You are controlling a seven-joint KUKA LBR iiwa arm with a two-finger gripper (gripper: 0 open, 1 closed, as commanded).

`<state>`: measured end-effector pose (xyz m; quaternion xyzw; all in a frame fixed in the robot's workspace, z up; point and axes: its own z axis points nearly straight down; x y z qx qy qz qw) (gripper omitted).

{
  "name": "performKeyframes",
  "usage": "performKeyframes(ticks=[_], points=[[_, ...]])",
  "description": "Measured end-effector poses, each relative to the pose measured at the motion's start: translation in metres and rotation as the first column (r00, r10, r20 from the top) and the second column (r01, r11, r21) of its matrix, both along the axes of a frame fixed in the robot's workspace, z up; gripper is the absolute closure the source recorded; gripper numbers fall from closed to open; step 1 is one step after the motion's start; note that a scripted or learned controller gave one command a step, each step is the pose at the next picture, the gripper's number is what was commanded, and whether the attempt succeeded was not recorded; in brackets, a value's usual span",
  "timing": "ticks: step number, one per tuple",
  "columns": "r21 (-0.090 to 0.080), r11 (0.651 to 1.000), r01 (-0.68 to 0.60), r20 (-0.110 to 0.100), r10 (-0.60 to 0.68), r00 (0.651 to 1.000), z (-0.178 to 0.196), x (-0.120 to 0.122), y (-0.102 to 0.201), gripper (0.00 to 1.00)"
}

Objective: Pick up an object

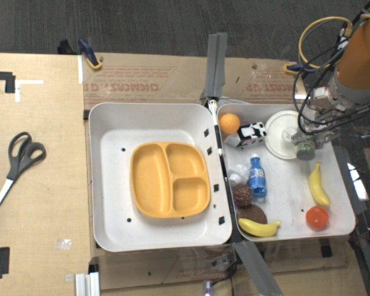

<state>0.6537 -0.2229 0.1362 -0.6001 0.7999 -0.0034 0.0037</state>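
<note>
One banana (319,187), light, soft and curved, lies at the gripper's (304,149) 5 o'clock; grip mid-body gently; finger state unclear.

Desk (43,227), pale wood: two white bins side by side, left bin (105,184) and right bin (348,227); scissors (15,162) at left; cardboard sheet (148,82) behind the bins.

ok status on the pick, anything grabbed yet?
Gripper low in right bin, over the white plate's edge; nothing seen held. Banana just below it, tomato further down. Cables hang over the plate.
</note>
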Motion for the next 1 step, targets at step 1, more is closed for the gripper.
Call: performKeyframes(ticks=[1], points=[[0.005, 0.996, 0.086, -0.004, -0.086, 0.996, 0.1014, 0.0024, 0.0637, 1.0]])
